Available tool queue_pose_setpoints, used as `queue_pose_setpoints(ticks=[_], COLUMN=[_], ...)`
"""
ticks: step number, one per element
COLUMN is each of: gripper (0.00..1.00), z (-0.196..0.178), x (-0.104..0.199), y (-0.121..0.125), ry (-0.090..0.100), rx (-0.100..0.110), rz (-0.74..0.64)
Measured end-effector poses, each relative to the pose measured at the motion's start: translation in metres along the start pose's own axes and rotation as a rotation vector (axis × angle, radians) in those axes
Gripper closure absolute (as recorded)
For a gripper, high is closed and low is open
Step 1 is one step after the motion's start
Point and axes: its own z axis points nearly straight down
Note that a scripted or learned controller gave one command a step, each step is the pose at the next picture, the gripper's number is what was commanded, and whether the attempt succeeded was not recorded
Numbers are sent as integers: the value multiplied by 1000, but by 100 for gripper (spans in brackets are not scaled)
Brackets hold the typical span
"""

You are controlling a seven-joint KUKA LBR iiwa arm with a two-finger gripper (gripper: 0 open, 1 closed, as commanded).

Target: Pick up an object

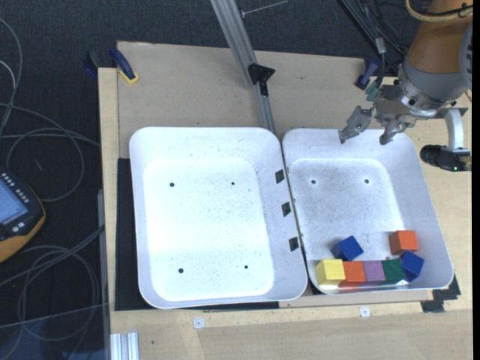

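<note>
Several small coloured blocks lie at the near end of the right bin: a blue block, an orange block, a second blue block, and a row along the near wall with a yellow block, an orange one, a purple one and a green one. My gripper hangs above the far edge of the right bin, well away from the blocks. Its two fingers are spread apart, open, with nothing between them.
The left bin sits beside the right one, joined by black clips. A slanted metal pole rises behind the bins. Cables and a handheld device lie off the bench to the left.
</note>
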Motion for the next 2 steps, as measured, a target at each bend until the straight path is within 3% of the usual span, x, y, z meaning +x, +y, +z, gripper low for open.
queue_pose_setpoints(ticks=[1,2], gripper=[0,0], z=[97,108], x=[-47,-77], y=[-42,-50], ry=[1,0], rx=[9,2], rz=[6,4])
